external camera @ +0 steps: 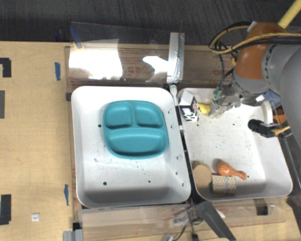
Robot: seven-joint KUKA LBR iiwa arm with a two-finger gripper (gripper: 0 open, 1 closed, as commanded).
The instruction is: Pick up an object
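Nearest, at right bin's (271, 185) front edge: patterned roll (223, 185), tan disc (201, 173), orange piece (230, 171). Left bin (90, 185): teal tray (135, 128). Right bin's back corner: yellow item (204, 108) lying crosswise, black-and-white box (189, 110) beside it. Gripper (221, 104) low, just right of yellow item, nothing seen held; finger opening cannot be told. Likely target: yellow item, immediately leftward.
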